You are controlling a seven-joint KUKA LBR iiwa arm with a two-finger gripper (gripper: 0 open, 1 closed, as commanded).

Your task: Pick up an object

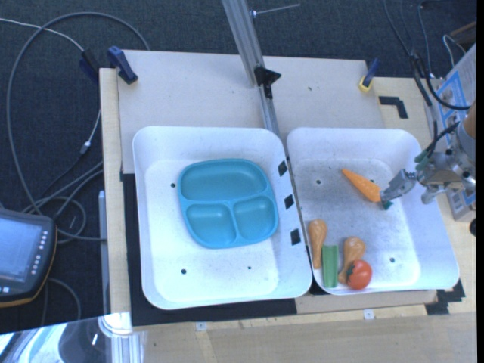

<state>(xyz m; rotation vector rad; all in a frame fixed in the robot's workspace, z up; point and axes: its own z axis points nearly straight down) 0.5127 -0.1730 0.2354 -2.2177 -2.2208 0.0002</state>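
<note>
An orange carrot [361,184] lies in the upper middle of the right bin [423,237]. My gripper [390,196] reaches in from the right, its tip just beside the carrot's right end, low over the bin floor. Along the bin's front edge lie an orange vegetable [316,234], a green stick [330,259], a tan-orange piece [352,249] and a red tomato [360,275], bunched together. I see nothing held in the gripper.
A teal divided plate [227,203] lies in the left bin [159,225]. A metal pole [243,29] slants down to the gap between the bins. Blue and yellow clamps hold the bench's back corners. Cables run at the right.
</note>
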